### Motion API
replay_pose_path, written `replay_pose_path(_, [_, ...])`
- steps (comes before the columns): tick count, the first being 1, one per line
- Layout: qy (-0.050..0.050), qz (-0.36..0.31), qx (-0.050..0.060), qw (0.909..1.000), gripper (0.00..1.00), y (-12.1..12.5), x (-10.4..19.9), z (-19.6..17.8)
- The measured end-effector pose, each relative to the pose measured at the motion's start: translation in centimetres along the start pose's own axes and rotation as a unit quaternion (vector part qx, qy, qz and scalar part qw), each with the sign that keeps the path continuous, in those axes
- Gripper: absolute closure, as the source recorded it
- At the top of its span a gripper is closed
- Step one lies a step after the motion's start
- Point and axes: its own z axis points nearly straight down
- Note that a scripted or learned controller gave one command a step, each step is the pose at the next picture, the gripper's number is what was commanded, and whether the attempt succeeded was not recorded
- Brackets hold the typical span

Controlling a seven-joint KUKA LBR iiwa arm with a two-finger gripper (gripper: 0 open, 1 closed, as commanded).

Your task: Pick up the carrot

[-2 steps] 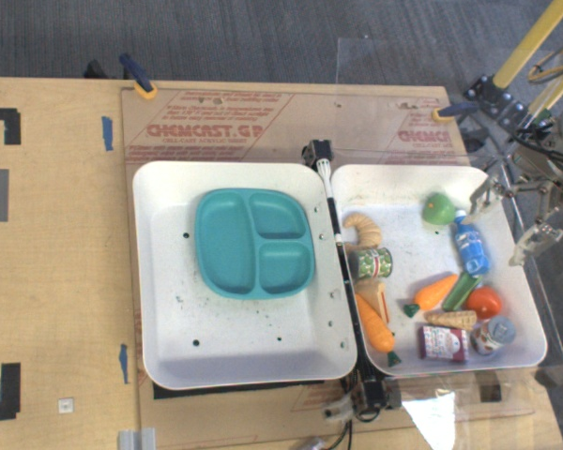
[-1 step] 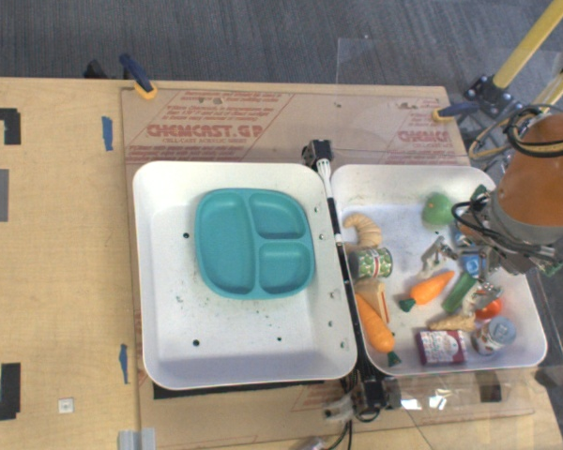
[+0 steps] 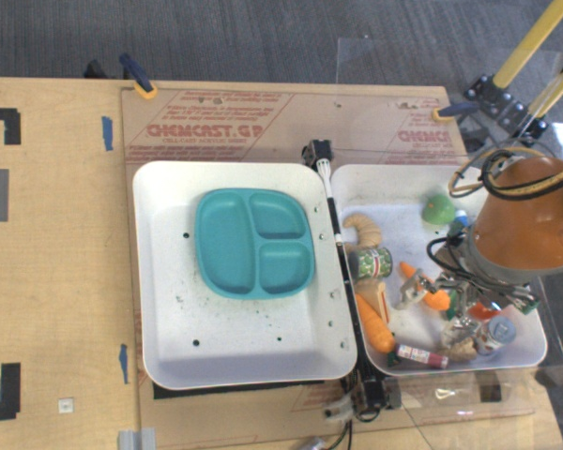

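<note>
The carrot (image 3: pixel 374 321) is a long orange piece lying at a slant near the left wall of the right bin (image 3: pixel 394 187), towards the front. My gripper (image 3: pixel 448 302) hangs low in that bin under the orange wrist band, a little to the right of the carrot and apart from it. A small orange bit (image 3: pixel 437 300) lies right at the gripper's tip, and I cannot tell whether it is held. The arm hides the bin's right part.
The left bin (image 3: pixel 164 279) holds a teal divided plate (image 3: pixel 255 242). Around the gripper lie a green-labelled can (image 3: pixel 373 263), a tan curved piece (image 3: pixel 361 225), a green ball (image 3: pixel 439 210), a red and white tube (image 3: pixel 422 354) and small clutter at the front right.
</note>
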Motion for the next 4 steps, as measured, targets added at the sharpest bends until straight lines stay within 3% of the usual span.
replay_pose_path(1, [-0.006, -0.002, 0.004, 1.0, 1.0, -0.1, -0.6, -1.3])
replay_pose_path(2, [-0.002, 0.105, 0.003, 0.9945, 1.0, -2.2, -7.7, 0.1])
replay_pose_path(3, [-0.001, 0.105, 0.002, 0.9945, 0.0, -2.1, -7.7, 0.2])
replay_pose_path(4, [0.0, 0.181, 0.002, 0.9835, 0.0, -2.4, -1.5, 0.1])
